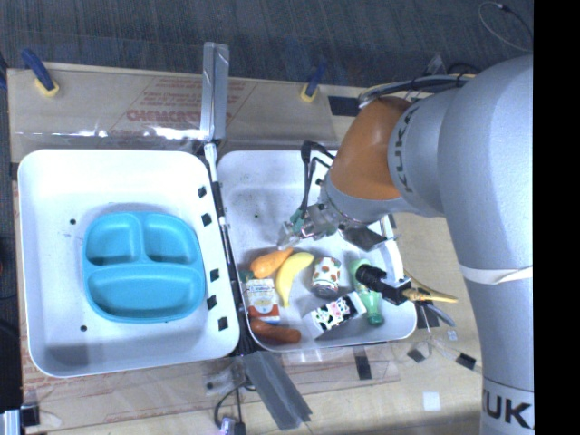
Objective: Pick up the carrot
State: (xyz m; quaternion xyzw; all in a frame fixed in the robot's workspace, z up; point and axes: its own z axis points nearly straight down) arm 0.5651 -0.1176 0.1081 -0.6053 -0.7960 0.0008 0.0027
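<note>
The orange carrot lies in the right bin, near its front left, touching a yellow banana. My gripper hangs just above and to the right of the carrot, with its fingers pointing down toward the bin floor. Nothing shows between the fingers. The grey arm with its orange band covers the right side of the bin.
A blue divided plate sits in the left bin. Around the carrot lie a small carton, a sausage, a tin can, a black-and-white box and a green bottle. The bin's back half is bare.
</note>
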